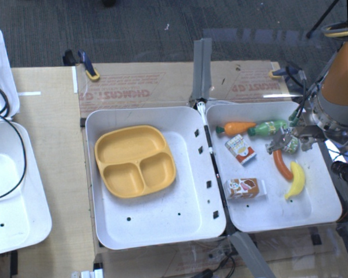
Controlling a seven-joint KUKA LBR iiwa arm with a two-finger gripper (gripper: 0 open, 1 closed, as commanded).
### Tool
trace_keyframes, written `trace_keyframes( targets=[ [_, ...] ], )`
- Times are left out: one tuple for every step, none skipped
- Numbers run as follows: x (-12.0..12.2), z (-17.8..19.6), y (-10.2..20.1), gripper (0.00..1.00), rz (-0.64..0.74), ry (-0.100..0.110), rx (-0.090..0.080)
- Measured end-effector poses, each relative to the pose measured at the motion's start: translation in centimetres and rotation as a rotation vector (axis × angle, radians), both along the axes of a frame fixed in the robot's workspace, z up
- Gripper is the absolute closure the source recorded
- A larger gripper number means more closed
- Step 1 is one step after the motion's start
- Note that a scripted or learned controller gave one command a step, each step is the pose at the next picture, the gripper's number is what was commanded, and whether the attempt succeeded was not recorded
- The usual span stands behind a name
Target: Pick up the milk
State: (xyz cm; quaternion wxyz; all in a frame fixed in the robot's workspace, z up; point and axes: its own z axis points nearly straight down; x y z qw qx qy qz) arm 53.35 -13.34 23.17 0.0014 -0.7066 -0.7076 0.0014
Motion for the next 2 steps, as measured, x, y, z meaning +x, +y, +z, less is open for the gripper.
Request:
trace_keyframes(
  targets=[
    [-2.2,-11.8,4.1,0.0,0.183,-0.012,-0.001],
    [-4.3,-12.7,3.8,0.0,0.237,-0.042,-0.005]
  ],
)
